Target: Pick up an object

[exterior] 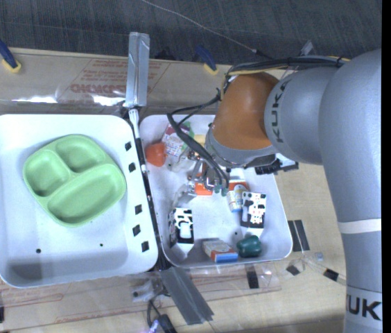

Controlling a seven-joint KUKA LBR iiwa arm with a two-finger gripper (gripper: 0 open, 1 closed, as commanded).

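The wooden bench (313, 200) bears two white bins (15, 255) side by side.

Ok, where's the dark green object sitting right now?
In the right bin, at its near right corner: the dark green object lies just right of the orange-and-blue box and below the black-and-white carton.

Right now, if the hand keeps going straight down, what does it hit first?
Likely the orange piece under the hand in the right bin, or bare floor beside it. Depth is unclear from this slant.
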